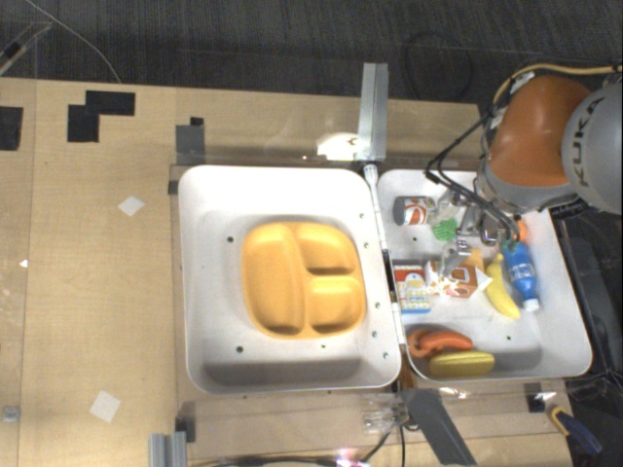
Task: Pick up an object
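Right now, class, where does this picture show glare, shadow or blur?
Camera view: glare on the bench behind the left bin; soft shadow around the yellow tray; the gripper and the small items beneath it look blurred; the blue bottle stays fairly distinct.

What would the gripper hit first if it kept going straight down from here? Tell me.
Probably the small orange-and-white packet lying just under the gripper in the right bin, though depth is hard to judge from this slanted view.

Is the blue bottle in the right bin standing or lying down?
Lying down. The bottle shows its full length along the right bin floor, beside the banana.
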You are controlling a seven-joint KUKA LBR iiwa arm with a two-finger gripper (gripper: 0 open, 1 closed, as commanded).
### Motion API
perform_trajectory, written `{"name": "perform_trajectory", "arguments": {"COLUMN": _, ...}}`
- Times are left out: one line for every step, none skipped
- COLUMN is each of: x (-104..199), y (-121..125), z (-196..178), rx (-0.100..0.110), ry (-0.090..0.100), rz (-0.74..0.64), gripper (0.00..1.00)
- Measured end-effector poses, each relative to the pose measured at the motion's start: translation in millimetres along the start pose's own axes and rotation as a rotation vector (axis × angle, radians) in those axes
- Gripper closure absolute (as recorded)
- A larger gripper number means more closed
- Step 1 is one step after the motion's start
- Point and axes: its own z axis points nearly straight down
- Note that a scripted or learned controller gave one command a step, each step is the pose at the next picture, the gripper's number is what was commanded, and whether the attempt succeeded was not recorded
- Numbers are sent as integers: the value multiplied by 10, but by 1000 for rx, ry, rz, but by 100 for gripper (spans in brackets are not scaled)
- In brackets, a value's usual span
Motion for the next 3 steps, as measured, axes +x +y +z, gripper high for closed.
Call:
{"name": "perform_trajectory", "arguments": {"x": -198, "y": -555, "z": 170, "rx": -8, "ry": 6, "rz": -45, "gripper": 0}}
{"name": "perform_trajectory", "arguments": {"x": -204, "y": -599, "z": -969, "rx": -8, "ry": 7, "rz": 40, "gripper": 0}}
{"name": "perform_trajectory", "arguments": {"x": -317, "y": -196, "z": -1673, "rx": -10, "ry": 11, "rz": 79, "gripper": 0}}
